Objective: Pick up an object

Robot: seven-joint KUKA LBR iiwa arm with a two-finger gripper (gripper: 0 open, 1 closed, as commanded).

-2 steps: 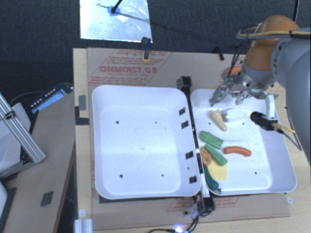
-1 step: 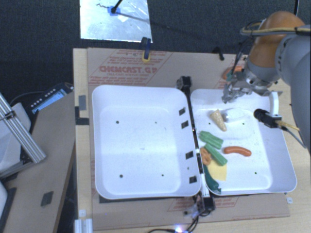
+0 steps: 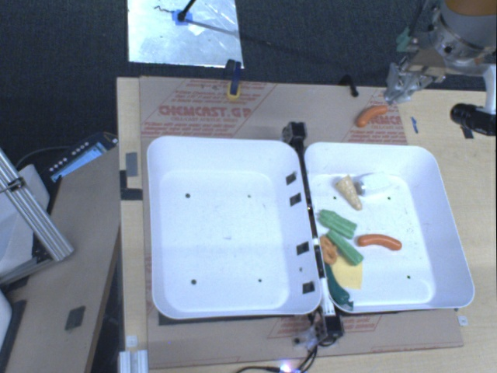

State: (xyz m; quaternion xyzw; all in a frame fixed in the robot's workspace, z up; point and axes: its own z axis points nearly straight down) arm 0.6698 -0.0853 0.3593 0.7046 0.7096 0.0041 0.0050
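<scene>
From the overhead camera, the grey arm's claw (image 3: 397, 90) hangs above the worktop (image 3: 443, 123) behind the right bin (image 3: 446, 208), just beside an orange sausage (image 3: 371, 116) lying outside the bin (whether the claw is apart or together cannot be told). Inside the right bin lie a second sausage (image 3: 379, 242), green pieces (image 3: 340, 231), a yellow slice (image 3: 349, 275) and a pale cone (image 3: 349, 191). The left bin (image 3: 167, 208) sits alongside.

A robotics lab bench: taped cardboard sheet (image 3: 203, 109), twin white bins (image 3: 225, 155), aluminium framing (image 3: 31, 212), loose cables.
</scene>
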